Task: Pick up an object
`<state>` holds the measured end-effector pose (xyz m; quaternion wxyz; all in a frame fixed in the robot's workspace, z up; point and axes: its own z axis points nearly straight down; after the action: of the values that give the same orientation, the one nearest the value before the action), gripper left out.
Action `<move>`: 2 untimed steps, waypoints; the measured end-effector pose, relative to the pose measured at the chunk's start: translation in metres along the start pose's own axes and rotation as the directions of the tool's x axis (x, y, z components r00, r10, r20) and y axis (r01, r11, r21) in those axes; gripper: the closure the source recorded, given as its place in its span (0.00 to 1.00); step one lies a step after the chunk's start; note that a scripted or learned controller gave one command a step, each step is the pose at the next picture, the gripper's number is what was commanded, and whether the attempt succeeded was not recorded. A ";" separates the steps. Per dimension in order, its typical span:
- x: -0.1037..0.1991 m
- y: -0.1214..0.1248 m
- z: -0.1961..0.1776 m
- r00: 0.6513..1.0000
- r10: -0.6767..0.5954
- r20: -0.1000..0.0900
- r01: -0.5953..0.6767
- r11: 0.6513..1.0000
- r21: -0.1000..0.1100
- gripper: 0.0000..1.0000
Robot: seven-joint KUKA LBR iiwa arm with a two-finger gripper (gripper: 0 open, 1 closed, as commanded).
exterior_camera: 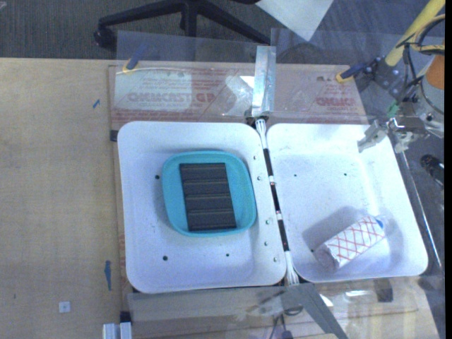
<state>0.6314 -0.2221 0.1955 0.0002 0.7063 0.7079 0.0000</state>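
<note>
- The gripper (pixel 385 134) hangs at the far right corner of the right bin (pixel 318 154); its fingers blur together, so their state cannot be told, and nothing shows between them.
- The arm is cut off by the frame's right edge.
- A white box with a red lattice print (pixel 351 240) lies tilted in the right bin's near part, well apart from the gripper.
- Left of the right bin, the left bin (pixel 141 260) holds a teal tray (pixel 171 182) with a dark ridged block (pixel 207 195) on it.
</note>
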 end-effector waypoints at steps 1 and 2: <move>-0.001 -0.100 0.002 0.979 0.203 0.000 -0.203 0.979 0.002 0.00; 0.016 -0.152 0.000 0.891 0.454 -0.001 -0.454 0.891 0.005 0.00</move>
<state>0.4789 -0.2062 0.1958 -0.0021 0.8522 0.5232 -0.0008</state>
